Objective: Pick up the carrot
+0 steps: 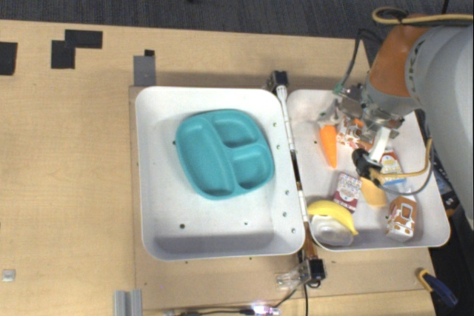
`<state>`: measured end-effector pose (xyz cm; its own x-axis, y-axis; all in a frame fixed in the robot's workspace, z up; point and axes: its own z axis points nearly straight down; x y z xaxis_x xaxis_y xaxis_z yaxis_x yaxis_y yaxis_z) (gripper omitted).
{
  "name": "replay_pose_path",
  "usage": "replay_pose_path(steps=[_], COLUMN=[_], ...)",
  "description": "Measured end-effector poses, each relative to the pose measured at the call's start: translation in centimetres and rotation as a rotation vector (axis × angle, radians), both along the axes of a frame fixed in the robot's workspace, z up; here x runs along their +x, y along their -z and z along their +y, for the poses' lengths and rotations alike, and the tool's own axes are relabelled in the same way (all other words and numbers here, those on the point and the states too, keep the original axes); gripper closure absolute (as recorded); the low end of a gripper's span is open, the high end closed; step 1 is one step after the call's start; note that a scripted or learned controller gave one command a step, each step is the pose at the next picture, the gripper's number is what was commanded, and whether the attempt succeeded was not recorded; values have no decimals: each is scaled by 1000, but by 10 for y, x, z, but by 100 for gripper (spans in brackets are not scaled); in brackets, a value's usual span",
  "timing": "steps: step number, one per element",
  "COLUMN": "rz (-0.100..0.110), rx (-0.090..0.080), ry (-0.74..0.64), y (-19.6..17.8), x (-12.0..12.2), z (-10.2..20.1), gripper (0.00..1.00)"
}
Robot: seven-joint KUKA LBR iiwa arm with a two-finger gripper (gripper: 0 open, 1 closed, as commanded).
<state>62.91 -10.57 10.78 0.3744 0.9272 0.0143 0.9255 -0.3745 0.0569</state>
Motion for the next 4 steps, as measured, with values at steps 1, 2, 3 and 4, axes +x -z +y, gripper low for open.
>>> replay_pose_path(steps=[1,2,3,4], rz=[55,50,51,55], rx=[11,10,8,5], ry=[69,65,-159,-152], y=[22,9,-80,-78], x=[-45,-42,-62,-63], z=[19,19,130,126], gripper=[0,100,100,0])
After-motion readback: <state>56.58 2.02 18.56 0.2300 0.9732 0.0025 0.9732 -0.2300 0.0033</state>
